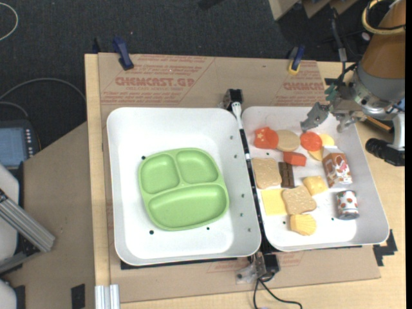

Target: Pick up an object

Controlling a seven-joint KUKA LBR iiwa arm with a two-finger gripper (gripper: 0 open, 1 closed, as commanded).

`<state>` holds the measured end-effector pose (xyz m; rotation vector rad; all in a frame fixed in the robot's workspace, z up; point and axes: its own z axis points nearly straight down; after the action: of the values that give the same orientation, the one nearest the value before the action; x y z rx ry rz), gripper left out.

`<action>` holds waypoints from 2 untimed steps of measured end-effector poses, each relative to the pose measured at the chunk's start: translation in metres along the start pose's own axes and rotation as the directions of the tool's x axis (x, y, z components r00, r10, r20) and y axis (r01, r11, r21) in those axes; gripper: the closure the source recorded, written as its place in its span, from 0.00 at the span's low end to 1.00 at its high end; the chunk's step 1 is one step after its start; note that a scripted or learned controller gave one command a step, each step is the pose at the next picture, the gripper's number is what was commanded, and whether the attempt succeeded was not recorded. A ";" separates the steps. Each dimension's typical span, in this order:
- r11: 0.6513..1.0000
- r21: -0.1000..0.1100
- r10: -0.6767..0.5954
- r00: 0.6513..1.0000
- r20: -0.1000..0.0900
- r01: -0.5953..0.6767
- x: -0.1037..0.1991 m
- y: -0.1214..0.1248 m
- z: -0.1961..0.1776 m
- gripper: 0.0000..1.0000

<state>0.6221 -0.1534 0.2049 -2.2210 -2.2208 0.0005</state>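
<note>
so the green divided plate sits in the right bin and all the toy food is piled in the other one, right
Not quite. The camera view shows the green divided plate in the left bin, not the right one. The toy food is in the other bin, the right bin, with the gripper above that bin's far edge.

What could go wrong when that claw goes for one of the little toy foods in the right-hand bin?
The pieces are packed close: the red tomato touches a yellow piece and the red block, so the claw might nudge neighbours or catch two at once. The claw hangs near the right bin's far rim, so it could bump that wall. The small can lies on its side and may roll if knocked.
</note>
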 end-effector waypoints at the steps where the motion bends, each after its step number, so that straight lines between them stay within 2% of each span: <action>1: 1.000 0.004 0.001 1.000 -0.003 -0.001 0.032 -0.032 0.125 0.00; 2: 1.000 -0.007 0.002 1.000 0.002 -0.002 0.030 -0.029 0.108 1.00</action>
<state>0.5932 -0.1233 0.0966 -2.2273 -2.2228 -0.0053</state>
